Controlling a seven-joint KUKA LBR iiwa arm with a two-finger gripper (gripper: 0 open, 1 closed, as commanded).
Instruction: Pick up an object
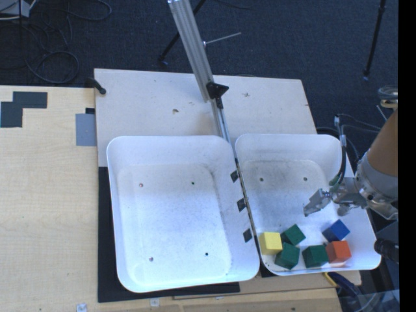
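Note:
Several small blocks lie clustered at the near end of the right bin (pixel 286 149): a yellow block (pixel 271 242), three green blocks (pixel 294 234) (pixel 287 256) (pixel 315 256), an orange block (pixel 338 251) and a blue block (pixel 336 229). My gripper (pixel 323 206) reaches in from the right and hangs over the bin's right middle, just above and behind the blue block. It is open, with nothing between its fingers, and it touches none of the blocks.
The left bin (pixel 123 174) sits beside the right one, with a ridge and black clips between them. A slanted aluminium bar (pixel 195 51) rises behind the bins. Bench board lies behind and light wood to the left.

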